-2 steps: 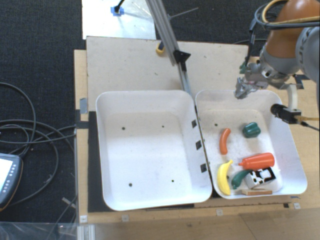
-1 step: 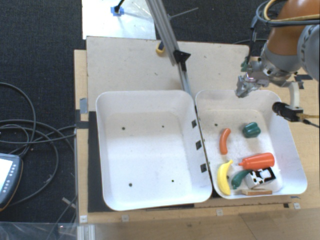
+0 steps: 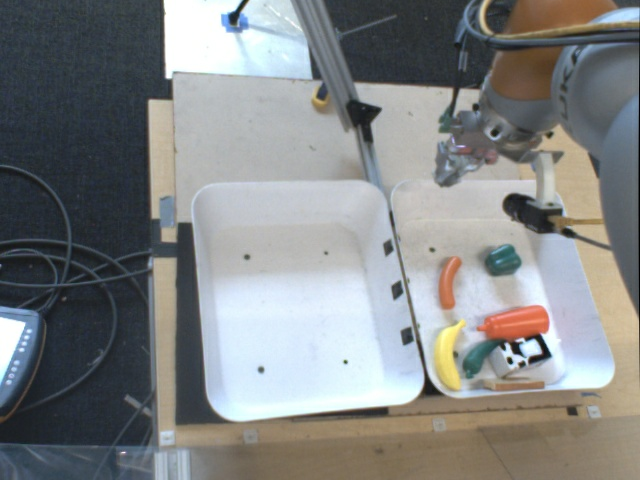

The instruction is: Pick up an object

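My gripper (image 3: 449, 171) hangs above the far edge of the right bin (image 3: 575, 268), with nothing seen between its fingers. Inside that bin lie an orange sausage-shaped piece (image 3: 449, 281), a dark green pepper (image 3: 503, 260), a yellow banana (image 3: 447, 354), a red-orange bottle (image 3: 515, 321), a dark green item (image 3: 480, 356) and a black-and-white block (image 3: 524, 355). All of these lie toward the near half of the bin, well below the gripper.
The left bin (image 3: 215, 268) stands beside the right one. A grey slanted pole (image 3: 335, 58) crosses the back of the bench and ends near the bins' shared far corner. Cables (image 3: 60, 268) and a tablet (image 3: 15, 353) lie on the floor at left.
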